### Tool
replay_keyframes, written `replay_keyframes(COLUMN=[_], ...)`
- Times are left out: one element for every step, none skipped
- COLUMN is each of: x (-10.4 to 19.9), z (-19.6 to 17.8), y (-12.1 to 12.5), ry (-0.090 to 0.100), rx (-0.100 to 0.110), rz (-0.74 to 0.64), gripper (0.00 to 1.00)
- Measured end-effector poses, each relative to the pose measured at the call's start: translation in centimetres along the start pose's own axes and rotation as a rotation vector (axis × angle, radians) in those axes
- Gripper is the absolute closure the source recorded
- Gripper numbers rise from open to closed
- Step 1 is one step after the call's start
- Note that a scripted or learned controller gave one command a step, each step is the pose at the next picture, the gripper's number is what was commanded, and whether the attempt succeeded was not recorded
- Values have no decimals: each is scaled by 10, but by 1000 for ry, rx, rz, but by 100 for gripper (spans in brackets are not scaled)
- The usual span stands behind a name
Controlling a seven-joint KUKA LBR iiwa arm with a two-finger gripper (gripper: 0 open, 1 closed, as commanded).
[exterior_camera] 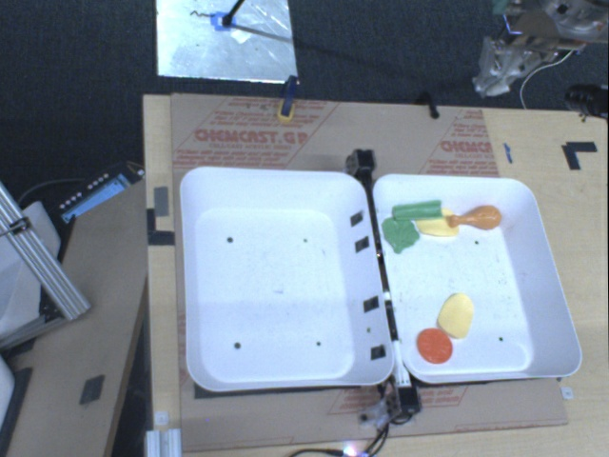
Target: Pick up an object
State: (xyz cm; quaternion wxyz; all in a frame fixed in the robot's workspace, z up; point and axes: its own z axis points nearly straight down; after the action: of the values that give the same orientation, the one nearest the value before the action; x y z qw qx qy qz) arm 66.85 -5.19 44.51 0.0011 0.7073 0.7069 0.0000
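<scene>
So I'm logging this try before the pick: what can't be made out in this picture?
- Gripper: high at the camera view's top right, blurred, the arm cut off by the top edge.
- Green piece and yellow-and-orange piece: too small to name; whether they touch is unclear.
- Pale yellow piece and red disc: too small to identify; close together, contact uncertain.

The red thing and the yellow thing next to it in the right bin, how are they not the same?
The red piece is round and flat like a disc; the yellow piece is longer, more of an oval. The red piece lies nearer the bin's front edge; the yellow piece sits just behind it, up and to the right. They look as if they touch at one edge. Both are small, and both lie in the right bin, apart from the green and orange things.
</scene>
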Motion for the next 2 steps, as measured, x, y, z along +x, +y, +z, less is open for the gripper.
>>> replay_keyframes(x=[-19, -8], z=[-9, -1], y=[0, 0], ry=[0, 1], rx=[-2, -1], rz=[0, -5], gripper=[100, 100])
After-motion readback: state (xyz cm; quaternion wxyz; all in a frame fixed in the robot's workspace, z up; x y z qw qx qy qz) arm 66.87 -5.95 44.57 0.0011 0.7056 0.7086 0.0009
